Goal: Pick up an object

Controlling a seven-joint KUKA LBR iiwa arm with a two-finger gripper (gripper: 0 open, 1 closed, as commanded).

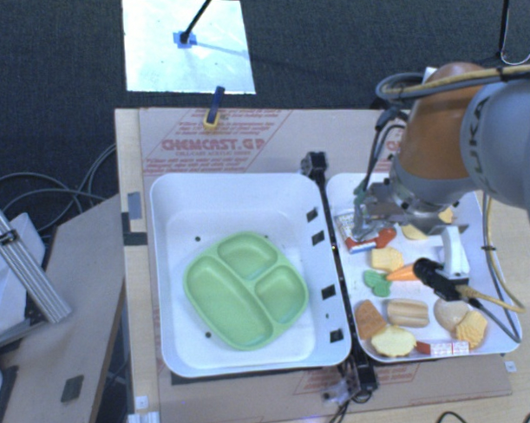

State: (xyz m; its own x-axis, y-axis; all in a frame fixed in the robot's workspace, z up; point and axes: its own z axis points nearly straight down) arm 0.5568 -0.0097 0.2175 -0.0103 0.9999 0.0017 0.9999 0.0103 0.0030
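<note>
A red piece (384, 238) and a small printed packet (359, 245) lay at the upper left of the right bin (349, 193), directly beneath the pincer (363, 232), which hung low over them; whether it was spread or pressed together could not be told, and nothing could be seen gripped in it. The grey arm (506, 146) with its orange band (436, 135) reached in from the right, above the far end of that bin. Just below the red piece sat a yellow wedge (387, 259), with a carrot (404, 273) and a green piece (377, 283) beside it. Nearer the front rim lay a brown slice (369, 318), a tan roll (407, 312), a yellow chunk (393, 341), a pale egg-shaped piece (449, 313) and a ridged orange shell (471, 328). The left bin (213, 208), set against the right one, held a green divided plate (244, 289) lying flat toward its front. Both bins stood on a sheet of cardboard (245, 138) with red lettering, spread over the desk (138, 341).
</note>
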